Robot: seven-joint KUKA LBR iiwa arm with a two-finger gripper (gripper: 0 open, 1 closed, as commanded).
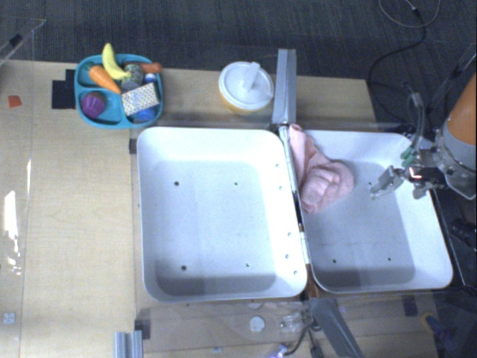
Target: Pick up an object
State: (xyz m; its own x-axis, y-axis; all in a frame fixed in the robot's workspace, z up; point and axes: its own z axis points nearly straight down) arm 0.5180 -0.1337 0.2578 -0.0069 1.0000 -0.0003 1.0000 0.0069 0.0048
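A crumpled pink cloth (322, 181) lies in the right bin (380, 263), against its left wall, with one end reaching up along the divider toward the back corner. My gripper (397, 180) hangs over the right side of the same bin, a short way to the right of the cloth and apart from it. Nothing shows in its grasp. The grey arm with its orange band (463, 118) comes in from the right edge.
The left bin (216, 215) sits beside the right one. Behind the bins stand a blue tray of toy food (118, 88) at the back left and a white lidded cup (247, 86). Cables run by the arm at the right.
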